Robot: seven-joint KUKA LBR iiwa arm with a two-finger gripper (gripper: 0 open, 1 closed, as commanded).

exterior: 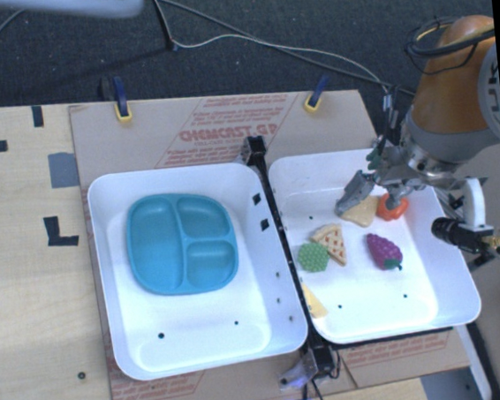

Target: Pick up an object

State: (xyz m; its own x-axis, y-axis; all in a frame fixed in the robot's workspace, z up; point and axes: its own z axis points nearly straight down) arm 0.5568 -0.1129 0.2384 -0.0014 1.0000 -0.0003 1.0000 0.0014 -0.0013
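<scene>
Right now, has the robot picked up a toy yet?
Not yet. The claw is down in the right bin, open over a pale yellow piece and an orange one, with nothing between its fingers. The grapes, pizza slice and green toy lie untouched. Grabbing and lifting remain.

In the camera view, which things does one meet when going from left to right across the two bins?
Blue divided plate → yellow piece at the divider → green toy → pizza slice → purple grapes.
</scene>
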